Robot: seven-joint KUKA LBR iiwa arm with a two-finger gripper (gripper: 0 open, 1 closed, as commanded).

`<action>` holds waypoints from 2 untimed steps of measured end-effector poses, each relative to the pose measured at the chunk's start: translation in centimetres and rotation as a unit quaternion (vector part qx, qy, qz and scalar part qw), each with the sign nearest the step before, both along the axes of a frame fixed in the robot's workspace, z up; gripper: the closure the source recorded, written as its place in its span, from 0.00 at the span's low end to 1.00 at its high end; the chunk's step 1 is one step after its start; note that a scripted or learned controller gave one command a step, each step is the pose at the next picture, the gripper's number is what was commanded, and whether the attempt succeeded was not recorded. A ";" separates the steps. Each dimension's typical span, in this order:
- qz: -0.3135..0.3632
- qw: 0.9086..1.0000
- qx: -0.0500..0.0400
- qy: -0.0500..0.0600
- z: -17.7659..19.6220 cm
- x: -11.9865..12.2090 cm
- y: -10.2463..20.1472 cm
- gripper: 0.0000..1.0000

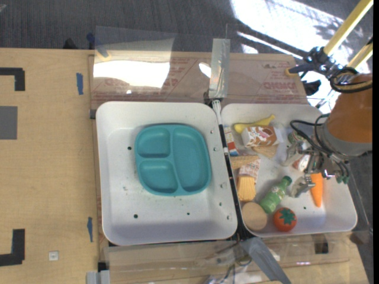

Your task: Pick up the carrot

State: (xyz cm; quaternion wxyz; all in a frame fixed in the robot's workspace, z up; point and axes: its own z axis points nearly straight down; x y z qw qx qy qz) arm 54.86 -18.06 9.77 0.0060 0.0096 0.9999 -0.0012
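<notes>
The carrot (318,190) is a small orange piece lying lengthwise near the right wall of the right bin (340,218). My gripper (301,169) hangs low over that bin under the orange-banded wrist (354,118). It looks open, and I see nothing between its fingers. The carrot lies just to the right of the lower finger (305,186), close to it, possibly touching.
The right bin also holds a banana (256,124), a snack packet (259,137), corn (246,188), a green bottle (273,197), a red tomato (285,219) and a tan round piece (254,216). A teal divided plate (173,158) lies in the left bin (112,212).
</notes>
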 end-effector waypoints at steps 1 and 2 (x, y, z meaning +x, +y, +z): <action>0.001 1.000 0.000 -0.001 0.9 0.1 0.2 1.00; -0.036 0.999 0.002 -0.001 7.5 0.3 6.3 1.00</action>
